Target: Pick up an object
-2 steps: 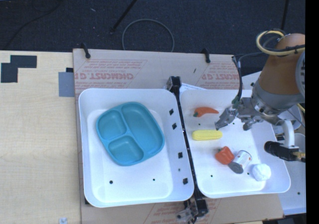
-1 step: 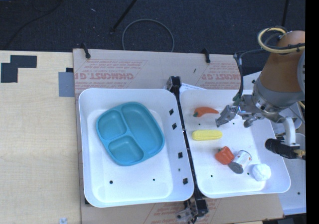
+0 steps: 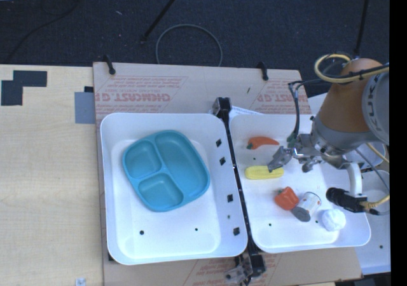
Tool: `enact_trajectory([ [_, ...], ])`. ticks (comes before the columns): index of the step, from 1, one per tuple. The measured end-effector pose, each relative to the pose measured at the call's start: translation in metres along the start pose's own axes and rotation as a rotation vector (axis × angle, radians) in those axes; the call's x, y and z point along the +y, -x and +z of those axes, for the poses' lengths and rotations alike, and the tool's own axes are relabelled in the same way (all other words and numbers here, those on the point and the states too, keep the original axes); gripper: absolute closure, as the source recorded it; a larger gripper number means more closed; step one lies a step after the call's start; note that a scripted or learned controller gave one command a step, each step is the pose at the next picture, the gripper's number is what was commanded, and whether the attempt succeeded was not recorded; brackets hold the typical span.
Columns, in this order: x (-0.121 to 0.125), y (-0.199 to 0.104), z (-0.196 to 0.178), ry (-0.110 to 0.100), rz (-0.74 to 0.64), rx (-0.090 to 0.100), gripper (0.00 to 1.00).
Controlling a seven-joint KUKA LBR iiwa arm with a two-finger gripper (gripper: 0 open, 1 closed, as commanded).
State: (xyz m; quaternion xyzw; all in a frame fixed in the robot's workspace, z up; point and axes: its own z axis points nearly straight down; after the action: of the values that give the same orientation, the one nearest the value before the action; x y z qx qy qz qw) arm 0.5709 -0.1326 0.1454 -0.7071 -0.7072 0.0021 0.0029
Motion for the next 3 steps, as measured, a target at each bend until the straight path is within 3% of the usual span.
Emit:
enact_trajectory([
  [1, 0.003, -0.002, 0.047, 0.009, 0.000, 0.004, 0.00],
  [2, 0.003, 0.000, 0.037, 0.010, 0.003, 0.000, 1.00],
  [3, 0.001, -0.009, -0.014, 0.008, -0.001, -0.001, 1.00],
])
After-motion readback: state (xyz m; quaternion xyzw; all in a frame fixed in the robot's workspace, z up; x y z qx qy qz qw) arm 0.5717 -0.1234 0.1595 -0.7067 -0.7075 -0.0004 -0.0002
